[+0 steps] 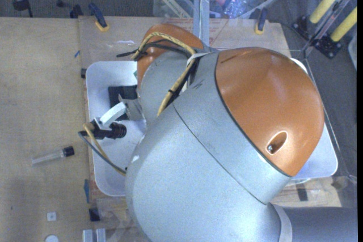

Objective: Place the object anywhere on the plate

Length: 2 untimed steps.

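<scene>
Releasing is advised only once plate is confirmed beneath; left bin (97, 77) is largely masked by arm (227, 139); gripper (126, 102) state cannot be told, nor object's place relative to left bin

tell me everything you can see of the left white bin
The left white bin is a shallow tray, smooth and plastic-looking, with rounded corners, lying flat on the wooden bench. Its left wall, far-left and near-left corners and some floor are visible; the grey arm hangs over the rest.
</scene>
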Available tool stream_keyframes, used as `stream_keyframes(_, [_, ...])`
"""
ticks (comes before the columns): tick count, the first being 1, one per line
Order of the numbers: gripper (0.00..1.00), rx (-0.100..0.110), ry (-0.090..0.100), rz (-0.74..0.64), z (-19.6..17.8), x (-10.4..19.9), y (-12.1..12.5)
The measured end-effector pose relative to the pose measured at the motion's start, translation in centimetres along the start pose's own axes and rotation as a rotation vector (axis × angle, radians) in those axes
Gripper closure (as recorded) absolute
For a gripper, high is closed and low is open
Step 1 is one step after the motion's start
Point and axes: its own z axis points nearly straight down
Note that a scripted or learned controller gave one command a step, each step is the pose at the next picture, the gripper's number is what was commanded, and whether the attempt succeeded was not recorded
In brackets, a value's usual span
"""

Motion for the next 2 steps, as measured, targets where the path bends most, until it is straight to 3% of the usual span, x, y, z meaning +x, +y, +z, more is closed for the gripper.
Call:
stream_keyframes(1, [1.0,0.002,0.002,0.165,1.2,3.6,5.0])
stream_keyframes(2, [1.0,0.003,0.007,0.162,0.8,-5.5,-0.3])
